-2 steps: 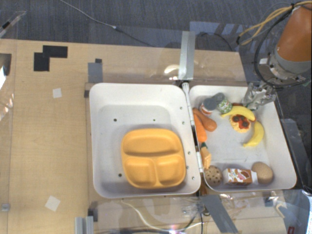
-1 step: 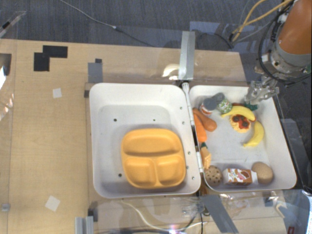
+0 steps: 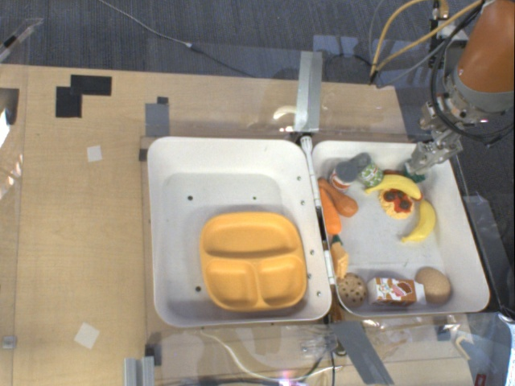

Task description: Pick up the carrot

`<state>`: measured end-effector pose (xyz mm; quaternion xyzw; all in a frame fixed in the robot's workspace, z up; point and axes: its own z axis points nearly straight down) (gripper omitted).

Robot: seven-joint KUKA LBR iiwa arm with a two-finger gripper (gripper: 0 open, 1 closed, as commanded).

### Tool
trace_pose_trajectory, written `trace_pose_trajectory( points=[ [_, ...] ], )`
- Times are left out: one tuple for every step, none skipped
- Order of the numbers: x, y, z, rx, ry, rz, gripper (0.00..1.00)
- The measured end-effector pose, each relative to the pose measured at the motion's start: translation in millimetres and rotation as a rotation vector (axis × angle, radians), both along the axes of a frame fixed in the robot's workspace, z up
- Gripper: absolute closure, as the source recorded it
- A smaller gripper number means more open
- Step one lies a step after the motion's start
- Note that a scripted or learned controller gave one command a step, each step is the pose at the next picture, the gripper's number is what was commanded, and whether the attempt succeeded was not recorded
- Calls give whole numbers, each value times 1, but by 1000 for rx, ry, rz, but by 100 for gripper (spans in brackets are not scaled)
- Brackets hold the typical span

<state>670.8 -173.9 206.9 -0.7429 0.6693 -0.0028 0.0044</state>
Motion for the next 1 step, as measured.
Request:
trace_pose_trajectory(
  points=[
    [-1,-2,-39,0,4,104,100]
  ],
)
